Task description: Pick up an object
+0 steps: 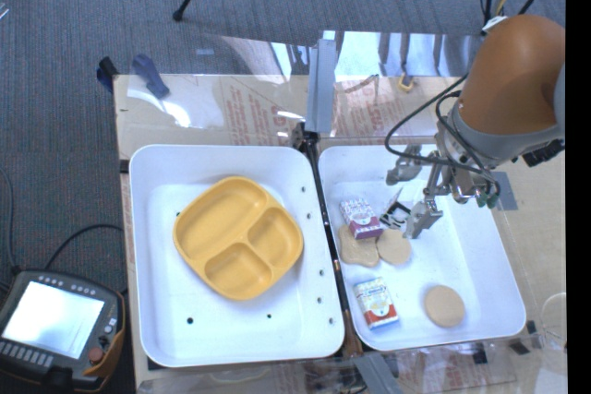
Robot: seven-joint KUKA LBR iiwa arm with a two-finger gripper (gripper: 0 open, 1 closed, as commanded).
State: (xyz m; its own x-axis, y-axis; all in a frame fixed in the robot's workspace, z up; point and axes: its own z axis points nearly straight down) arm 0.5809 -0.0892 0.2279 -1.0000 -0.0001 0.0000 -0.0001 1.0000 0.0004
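Nearest, in the right bin [503, 277], lie a red-and-white carton [377, 303] and a round tan biscuit [444, 305]. Farther in, two more tan biscuits [376, 248] touch a small purple-and-white carton [360, 219], the likeliest target, I judge, lying flat, boxy and easy to pinch. Just beside it hangs the hand [411, 219], low over the bin with nothing in it; how wide it stands I cannot tell. This looks like the approach: next comes a short shift toward the carton and a descent. The yellow divided plate [238, 237] sits in the left bin [157, 180].
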